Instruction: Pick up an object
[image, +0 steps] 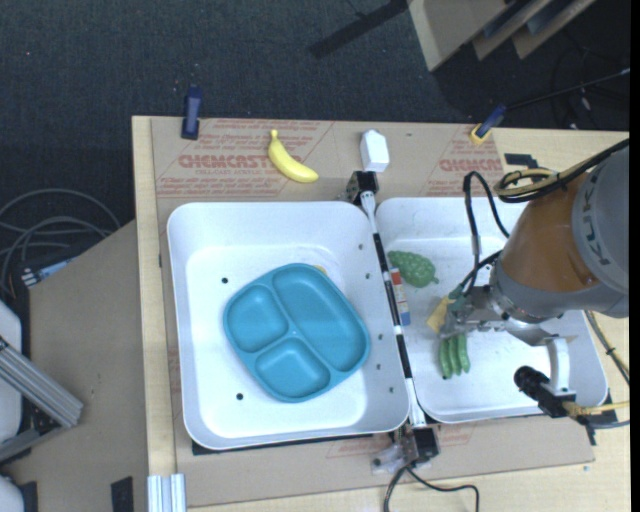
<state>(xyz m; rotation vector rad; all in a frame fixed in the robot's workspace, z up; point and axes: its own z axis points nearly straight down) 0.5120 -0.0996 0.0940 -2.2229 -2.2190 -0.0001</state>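
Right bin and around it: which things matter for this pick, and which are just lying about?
In play:
gripper, low in the right bin
green bean bundle
yellow piece
leafy green item

Lying about:
blue divided plate in the left bin
banana on the bench

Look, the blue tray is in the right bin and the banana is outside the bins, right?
Not quite. The camera view shows the blue tray in the left bin, not the right one. The banana does lie outside the bins, on the bench behind them.
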